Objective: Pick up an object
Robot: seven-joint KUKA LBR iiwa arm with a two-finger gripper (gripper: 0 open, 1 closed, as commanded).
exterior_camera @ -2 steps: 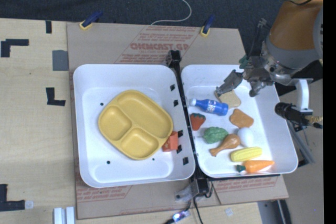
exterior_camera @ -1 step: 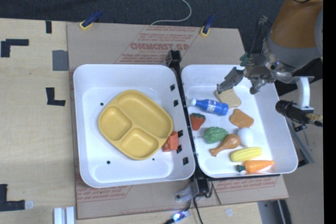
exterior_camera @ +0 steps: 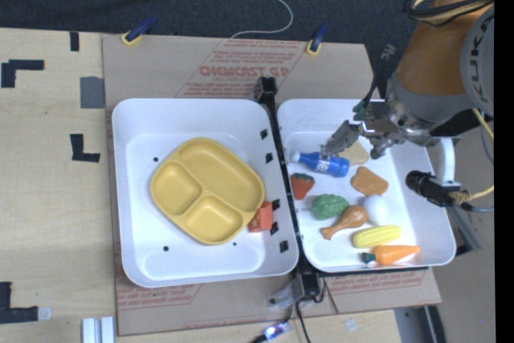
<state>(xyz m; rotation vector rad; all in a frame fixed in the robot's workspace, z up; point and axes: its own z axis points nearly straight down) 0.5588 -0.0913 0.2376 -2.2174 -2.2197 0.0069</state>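
Brown cardboard point(exterior_camera: 241, 68) lies under two white bins point(exterior_camera: 136, 173) – we see the gripper point(exterior_camera: 347, 142) spread wide above the blue bottle point(exterior_camera: 320, 164), holding nothing.

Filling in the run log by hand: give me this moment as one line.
phase: reaching | tool: over right bin, above blue bottle, nothing seen held | left bin: yellow divided plate
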